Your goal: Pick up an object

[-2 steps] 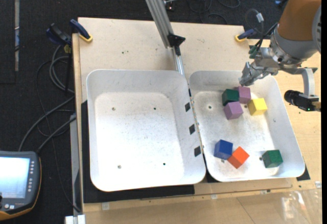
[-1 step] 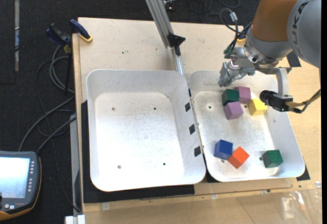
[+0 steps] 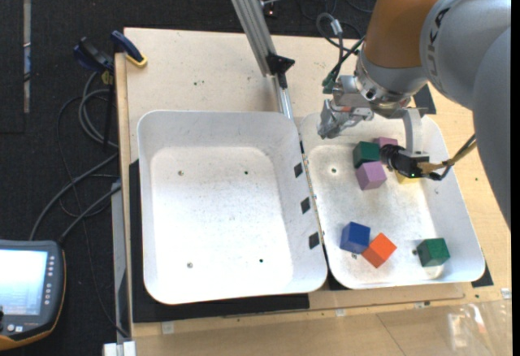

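My gripper (image 3: pixel 330 125) hangs over the far left corner of the right bin (image 3: pixel 406 208), with no object seen in it. Just to its right lie a dark green cube (image 3: pixel 366 154) and a purple cube (image 3: pixel 371 175), with a small pink block (image 3: pixel 387 142) behind them. Toward the bin's front edge a blue cube (image 3: pixel 355 237) touches an orange cube (image 3: pixel 379 250). A second green cube (image 3: pixel 432 251) sits in the front right corner.
The left bin (image 3: pixel 215 200) stands beside the right one, their rims meeting in the middle. A slanted metal pole (image 3: pixel 248 9) comes down to the bench behind the bins. Cables and a blue clamp (image 3: pixel 122 45) lie at the far left.
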You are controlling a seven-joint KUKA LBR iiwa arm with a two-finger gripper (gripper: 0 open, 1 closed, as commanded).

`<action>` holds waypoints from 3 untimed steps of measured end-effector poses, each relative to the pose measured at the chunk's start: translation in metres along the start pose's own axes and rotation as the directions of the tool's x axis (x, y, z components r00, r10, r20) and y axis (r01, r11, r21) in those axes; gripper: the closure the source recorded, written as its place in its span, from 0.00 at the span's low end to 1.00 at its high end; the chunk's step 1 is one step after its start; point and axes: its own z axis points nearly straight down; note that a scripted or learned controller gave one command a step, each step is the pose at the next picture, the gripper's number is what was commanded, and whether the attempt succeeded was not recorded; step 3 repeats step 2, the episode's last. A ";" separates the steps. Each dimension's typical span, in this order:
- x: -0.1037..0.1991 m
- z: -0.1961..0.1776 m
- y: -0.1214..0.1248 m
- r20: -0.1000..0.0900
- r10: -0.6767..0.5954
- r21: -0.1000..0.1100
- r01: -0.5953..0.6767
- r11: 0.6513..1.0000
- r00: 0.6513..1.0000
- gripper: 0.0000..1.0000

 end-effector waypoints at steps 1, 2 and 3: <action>0.054 0.001 0.017 0.000 -0.001 -0.004 0.001 1.000 1.000 1.00; 0.108 -0.008 0.027 -0.001 0.000 -0.005 0.000 1.000 1.000 1.00; 0.108 -0.008 0.027 -0.001 0.000 -0.005 0.000 1.000 1.000 1.00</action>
